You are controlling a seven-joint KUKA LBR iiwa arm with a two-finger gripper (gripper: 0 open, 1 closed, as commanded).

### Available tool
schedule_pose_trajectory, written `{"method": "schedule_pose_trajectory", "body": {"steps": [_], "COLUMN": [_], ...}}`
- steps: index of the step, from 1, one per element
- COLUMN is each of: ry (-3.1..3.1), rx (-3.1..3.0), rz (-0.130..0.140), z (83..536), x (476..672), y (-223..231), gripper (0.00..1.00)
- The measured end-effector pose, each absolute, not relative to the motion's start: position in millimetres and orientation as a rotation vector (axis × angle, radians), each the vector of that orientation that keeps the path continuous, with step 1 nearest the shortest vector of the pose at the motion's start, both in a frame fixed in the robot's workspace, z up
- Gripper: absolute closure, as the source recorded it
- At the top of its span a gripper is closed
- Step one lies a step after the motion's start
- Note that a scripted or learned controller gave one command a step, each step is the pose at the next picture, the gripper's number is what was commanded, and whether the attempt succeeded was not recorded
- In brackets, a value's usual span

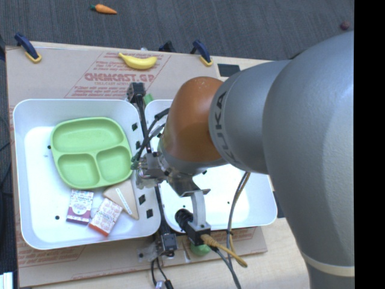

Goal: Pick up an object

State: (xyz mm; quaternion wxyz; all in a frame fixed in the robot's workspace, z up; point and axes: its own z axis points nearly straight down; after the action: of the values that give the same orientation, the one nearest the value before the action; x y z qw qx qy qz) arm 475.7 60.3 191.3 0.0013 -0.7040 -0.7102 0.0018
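Green divided plate (pixel 91 150) lies in left bin (pixel 24 179); arm (pixel 264 119) overhangs right bin (pixel 264 206).

The arm (pixel 264 119) is reaching in from the right, its orange band (pixel 192 122) hanging over the seam between the two bins. The left bin (pixel 27 161) is holding a green tray (pixel 90 149), two small packets (pixel 93 212) and a pale wedge (pixel 123 198) just below it. A banana (pixel 138 59) is lying on the cardboard (pixel 72 71) behind the bins, and a carrot (pixel 105 8) on the floor (pixel 240 17).
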Motion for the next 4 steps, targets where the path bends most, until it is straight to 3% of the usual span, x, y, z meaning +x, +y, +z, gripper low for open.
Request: {"method": "schedule_pose_trajectory", "body": {"steps": [1,2,3,4], "ry": [-2.229,-2.228,-2.228,-2.229], "rx": [-2.212,-2.210,-2.212,-2.210], "rz": [0.003,0.003,0.002,0.003], "z": [104,173,269,283], "x": [482.7,475.6,528.7,582.5], "y": [101,183,218,218], "gripper": [1.00,1.00,1.00,1.00]}}
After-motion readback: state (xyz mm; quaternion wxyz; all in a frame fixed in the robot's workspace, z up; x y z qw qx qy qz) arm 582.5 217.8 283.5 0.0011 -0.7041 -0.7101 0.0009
